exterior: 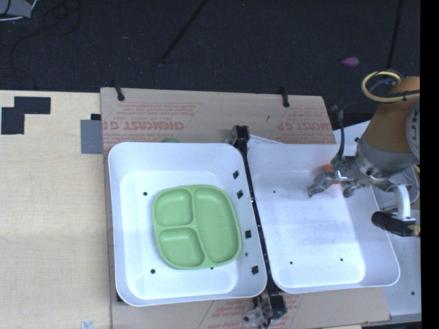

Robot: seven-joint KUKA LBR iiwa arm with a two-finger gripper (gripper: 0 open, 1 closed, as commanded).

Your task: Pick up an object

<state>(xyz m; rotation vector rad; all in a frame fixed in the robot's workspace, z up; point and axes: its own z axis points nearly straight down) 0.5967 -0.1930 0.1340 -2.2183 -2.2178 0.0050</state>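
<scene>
**Observer:** Over the right-hand shallow white plastic bin [322, 266], near its upper right corner, hangs the grey two-finger metal gripper [334, 184]. Fingers spread apart, tips angled down and toward the bin's left. Nothing sits between them.

**Recorder:** Noted. Arm?

**Observer:** Grey KUKA arm with an orange band [394, 125] above the wrist, entering from the view's right edge. A loop of pale cable arcs at the top of the band. A white bracket and a black fitting hang off the wrist, over the bin's right rim.

**Recorder:** Where is the thing to pick?

**Observer:** A pale green plastic tray with three compartments [196, 226] lies flat on the floor of the left-hand shallow white plastic bin [130, 184], roughly centred, a little toward the near side. Two smaller compartments on its left, one long compartment on its right. Rounded corners, slightly rotated against the bin walls. Well apart from the gripper, with a black divider strip [251, 211] between the two bins lying between them.

**Recorder:** Surroundings?

**Observer:** Both bins rest on a brown cardboard sheet with red printed lettering [178, 115], the lettering reading upside down from this view. To the left, a light wooden bench top [48, 218] with a few dark square marks near its far edge. Beyond the bench, dark floor [206, 33] with loose cables, and a small purple scrap at upper right.
</scene>
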